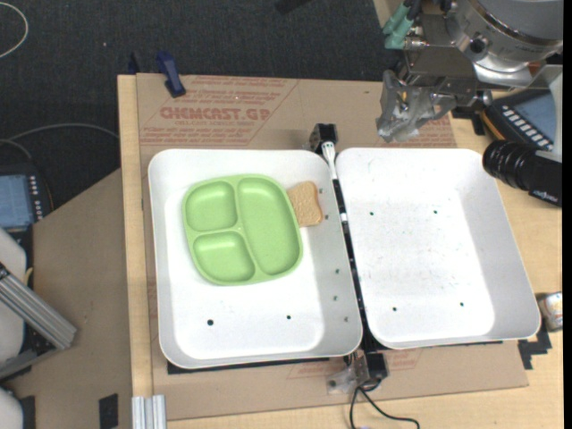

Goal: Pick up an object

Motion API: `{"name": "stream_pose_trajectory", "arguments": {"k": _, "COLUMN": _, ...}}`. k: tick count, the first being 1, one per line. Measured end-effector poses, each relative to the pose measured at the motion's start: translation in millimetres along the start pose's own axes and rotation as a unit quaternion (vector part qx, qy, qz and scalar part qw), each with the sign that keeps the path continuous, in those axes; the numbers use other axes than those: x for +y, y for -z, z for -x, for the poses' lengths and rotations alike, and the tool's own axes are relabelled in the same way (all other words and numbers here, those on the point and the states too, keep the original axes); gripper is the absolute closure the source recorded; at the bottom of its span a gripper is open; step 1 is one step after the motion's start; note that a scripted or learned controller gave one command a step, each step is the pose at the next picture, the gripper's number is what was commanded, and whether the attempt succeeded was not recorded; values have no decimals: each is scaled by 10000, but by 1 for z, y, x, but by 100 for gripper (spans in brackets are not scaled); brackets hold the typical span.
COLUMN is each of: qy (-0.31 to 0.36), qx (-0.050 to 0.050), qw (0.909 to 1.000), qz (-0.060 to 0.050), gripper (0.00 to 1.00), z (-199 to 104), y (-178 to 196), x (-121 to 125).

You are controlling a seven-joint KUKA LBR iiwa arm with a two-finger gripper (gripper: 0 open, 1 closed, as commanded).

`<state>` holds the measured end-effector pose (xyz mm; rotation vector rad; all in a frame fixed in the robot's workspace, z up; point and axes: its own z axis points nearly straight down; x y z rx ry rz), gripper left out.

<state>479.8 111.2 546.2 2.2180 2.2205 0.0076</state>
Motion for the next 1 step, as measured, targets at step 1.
{"name": "stream_pose_trajectory", "arguments": {"k": 1, "qy": -16, "qx": -23, "qw": 10000, "qz": -92, "gripper": 100, "z": 5, "y": -108, "x": -2}}
